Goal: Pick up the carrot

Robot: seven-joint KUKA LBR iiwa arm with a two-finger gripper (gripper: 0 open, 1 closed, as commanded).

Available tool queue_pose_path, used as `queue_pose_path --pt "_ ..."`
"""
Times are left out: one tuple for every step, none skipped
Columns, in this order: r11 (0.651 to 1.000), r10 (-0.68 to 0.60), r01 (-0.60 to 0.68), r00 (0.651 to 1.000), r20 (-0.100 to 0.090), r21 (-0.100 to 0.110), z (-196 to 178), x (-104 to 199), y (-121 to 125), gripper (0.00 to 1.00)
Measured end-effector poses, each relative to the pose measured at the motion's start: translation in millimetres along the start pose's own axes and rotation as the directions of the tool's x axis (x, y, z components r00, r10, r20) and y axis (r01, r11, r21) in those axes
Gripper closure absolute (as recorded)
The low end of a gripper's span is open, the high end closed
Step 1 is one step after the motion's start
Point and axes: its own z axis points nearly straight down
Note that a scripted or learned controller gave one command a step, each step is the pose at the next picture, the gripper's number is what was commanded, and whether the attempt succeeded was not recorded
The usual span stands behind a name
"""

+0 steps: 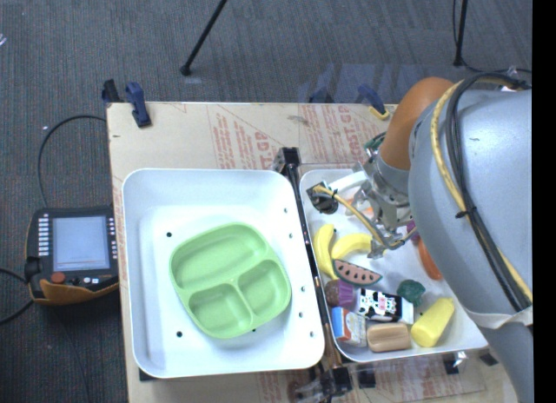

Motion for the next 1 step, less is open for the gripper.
queue_pose_path --pt "1.0 -0.009 0.009 1.0 0.0 0.0 0.0 0.8 -2.8 0.0"
